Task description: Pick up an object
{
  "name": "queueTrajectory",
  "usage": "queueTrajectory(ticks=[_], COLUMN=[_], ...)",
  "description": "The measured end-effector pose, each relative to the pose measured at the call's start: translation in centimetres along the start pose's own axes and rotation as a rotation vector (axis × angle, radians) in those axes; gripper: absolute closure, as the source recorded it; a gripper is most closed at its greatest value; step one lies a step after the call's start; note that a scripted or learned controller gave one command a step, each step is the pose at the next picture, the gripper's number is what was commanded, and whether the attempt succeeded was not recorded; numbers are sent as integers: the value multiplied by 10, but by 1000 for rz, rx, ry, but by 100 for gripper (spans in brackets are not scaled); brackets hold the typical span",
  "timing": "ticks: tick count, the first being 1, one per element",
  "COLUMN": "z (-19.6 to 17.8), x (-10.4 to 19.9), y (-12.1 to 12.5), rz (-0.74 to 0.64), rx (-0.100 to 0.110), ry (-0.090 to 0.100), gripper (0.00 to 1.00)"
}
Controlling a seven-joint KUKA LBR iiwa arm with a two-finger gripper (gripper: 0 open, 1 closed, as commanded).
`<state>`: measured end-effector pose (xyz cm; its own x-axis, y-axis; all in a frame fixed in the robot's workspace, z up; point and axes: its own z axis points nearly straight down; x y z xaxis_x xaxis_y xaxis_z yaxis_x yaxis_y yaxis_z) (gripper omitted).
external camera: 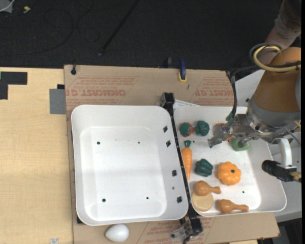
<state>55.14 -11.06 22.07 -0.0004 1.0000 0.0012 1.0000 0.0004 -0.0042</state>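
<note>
The right bin [267, 200] holds several toy foods. Two dark green pieces [202, 128] [186, 129] lie at its back left. A carrot [187, 159] lies along the left wall, with a green pepper [204, 167] and an orange pumpkin [229, 173] beside it. A tan gourd [206, 189], a tan disc [203, 202] and a small squash [231, 206] sit at the front. My gripper [224, 135] hangs low over the back middle of this bin, right of the dark green pieces. A green and white piece [240, 145] lies just under its right side, partly hidden.
The left bin [81, 131] stands beside the right one, with a black divider rail [176, 156] between them. A white egg shape [117, 233] lies on the cardboard in front of the left bin. The arm's body [277, 95] covers the right bin's back right corner.
</note>
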Motion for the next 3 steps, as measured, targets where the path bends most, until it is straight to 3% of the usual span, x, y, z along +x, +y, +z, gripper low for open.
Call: queueTrajectory(ticks=[1, 2, 3], z=[99, 135, 133], x=[26, 20, -10], y=[2, -72, -16], rz=[-1, 3, -3], rx=[7, 3, -5], ry=[2, 1, -3], gripper=[0, 0, 0])
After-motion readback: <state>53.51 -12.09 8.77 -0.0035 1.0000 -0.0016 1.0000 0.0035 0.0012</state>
